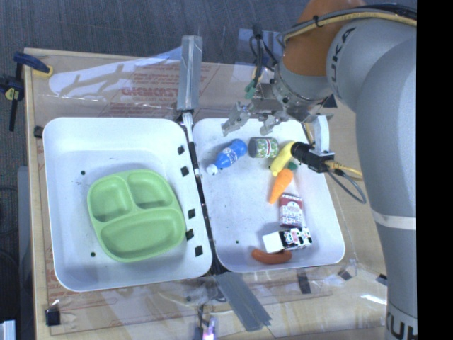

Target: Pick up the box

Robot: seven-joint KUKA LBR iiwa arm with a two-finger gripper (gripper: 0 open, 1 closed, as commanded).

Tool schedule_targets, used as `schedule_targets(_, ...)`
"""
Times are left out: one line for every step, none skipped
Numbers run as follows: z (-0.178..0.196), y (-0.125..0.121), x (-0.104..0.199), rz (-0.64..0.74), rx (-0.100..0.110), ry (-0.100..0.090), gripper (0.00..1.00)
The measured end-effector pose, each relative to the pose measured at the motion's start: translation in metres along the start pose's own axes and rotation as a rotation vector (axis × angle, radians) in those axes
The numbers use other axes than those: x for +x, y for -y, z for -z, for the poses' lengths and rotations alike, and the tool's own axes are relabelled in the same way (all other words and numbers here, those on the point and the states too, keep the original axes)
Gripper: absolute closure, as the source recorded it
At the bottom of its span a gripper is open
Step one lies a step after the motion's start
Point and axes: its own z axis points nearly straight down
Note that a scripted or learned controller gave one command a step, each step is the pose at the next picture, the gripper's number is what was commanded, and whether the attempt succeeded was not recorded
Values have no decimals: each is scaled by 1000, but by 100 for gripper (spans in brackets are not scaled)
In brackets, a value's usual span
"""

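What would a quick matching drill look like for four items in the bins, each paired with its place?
Things:
1. green divided plate
2. blue bottle
3. carrot
4. sausage

Places:
A. near edge of the right bin
B. left bin
C. middle of the right bin, just below the banana
D. far part of the right bin, closest to the divider between the bins

Pairs: 1-B, 2-D, 3-C, 4-A
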Motion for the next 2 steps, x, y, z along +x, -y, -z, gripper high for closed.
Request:
schedule_targets(-11,52,-44,10,-1,2,0)
schedule_targets(-41,-6,-72,306,-4,3,0)
